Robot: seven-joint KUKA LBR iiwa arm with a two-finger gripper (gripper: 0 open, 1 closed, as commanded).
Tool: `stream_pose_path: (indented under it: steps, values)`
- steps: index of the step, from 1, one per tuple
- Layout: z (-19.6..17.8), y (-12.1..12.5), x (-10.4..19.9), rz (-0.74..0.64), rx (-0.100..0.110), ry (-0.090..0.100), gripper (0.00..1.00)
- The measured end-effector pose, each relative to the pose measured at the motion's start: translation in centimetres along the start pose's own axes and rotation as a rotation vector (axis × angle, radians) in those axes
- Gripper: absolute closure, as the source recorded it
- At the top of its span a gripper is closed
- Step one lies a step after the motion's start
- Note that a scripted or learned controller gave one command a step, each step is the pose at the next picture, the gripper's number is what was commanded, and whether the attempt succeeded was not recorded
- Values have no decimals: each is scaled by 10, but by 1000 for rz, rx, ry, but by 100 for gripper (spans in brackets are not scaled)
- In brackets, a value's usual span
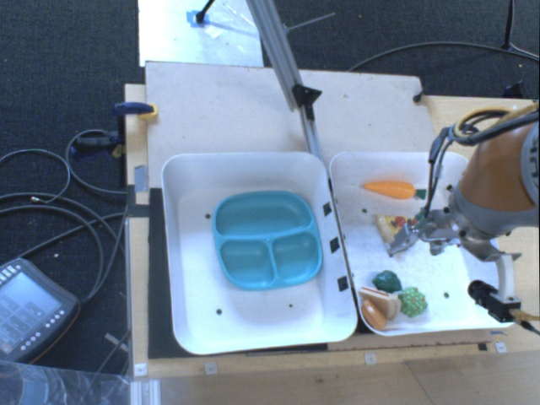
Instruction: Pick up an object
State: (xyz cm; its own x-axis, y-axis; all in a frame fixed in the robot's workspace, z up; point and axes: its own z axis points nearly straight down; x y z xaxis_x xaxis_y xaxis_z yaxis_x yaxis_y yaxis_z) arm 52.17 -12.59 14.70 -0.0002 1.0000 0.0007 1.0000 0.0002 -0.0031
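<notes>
An orange carrot (pixel 390 190) lies near the back of the right bin (pixel 354 175). A small yellow and red toy (pixel 391 224) sits just left of my gripper (pixel 402 241), which hangs low over the middle of that bin. At the bin's front lie a dark green piece (pixel 387 281), a light green broccoli (pixel 413 302) and a tan and orange piece (pixel 377 308). I see nothing held between the fingers.
The left bin (pixel 186 226) holds a blue divided plate (pixel 267 239). A slanted metal pole (pixel 278 40) crosses the back of the bench. Cables and a pendant (pixel 29 310) lie on the floor at the left.
</notes>
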Motion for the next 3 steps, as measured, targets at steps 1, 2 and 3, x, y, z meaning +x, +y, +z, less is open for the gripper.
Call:
stream_pose_path:
  steps: [1,2,3]
  values:
    - [-13,2,0,0,-7,-1,100]
    - [-66,2,-11,-2,-11,-3,100]
    - [-79,3,-11,-4,-7,-1,100]
